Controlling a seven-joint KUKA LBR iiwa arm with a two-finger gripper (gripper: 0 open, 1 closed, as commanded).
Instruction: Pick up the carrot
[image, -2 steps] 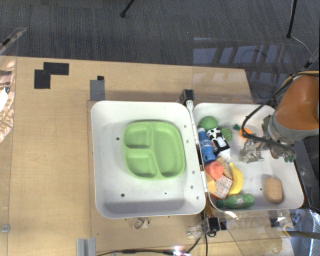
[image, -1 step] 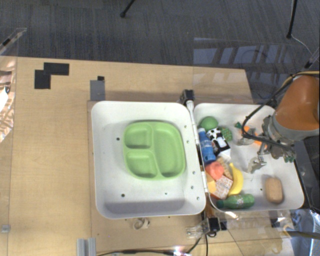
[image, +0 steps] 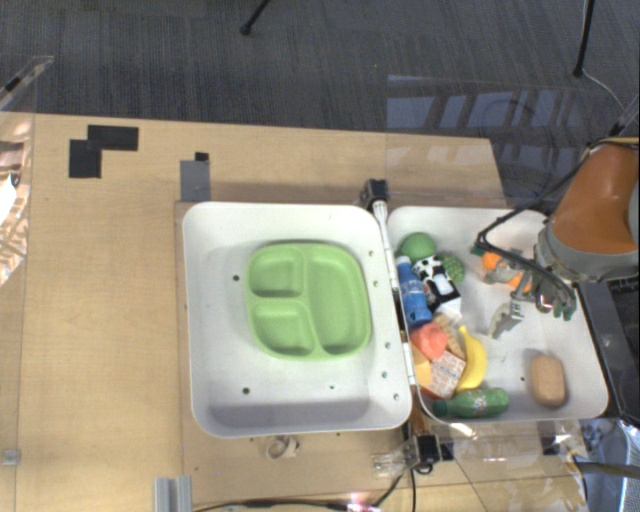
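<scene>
We cannot read any words or numbers here. The small packet (image: 447, 374) in the right bin (image: 590, 395) has print on it, and so does the blue tube (image: 409, 290), but both are too tiny and blurry to read.

Two bins side by side on the bench (image: 120, 330). Left bin (image: 215, 390) holds a sectioned tray (image: 305, 300) near its centre. Right bin (image: 590, 395): toys crowded along its left wall, ball (image: 417, 246) rearmost, cucumber (image: 477, 402) nearest the front, banana (image: 474, 362) just behind it. Potato (image: 547, 380) lies apart at front right. Gripper (image: 507, 318) hangs over mid-bin.
</scene>
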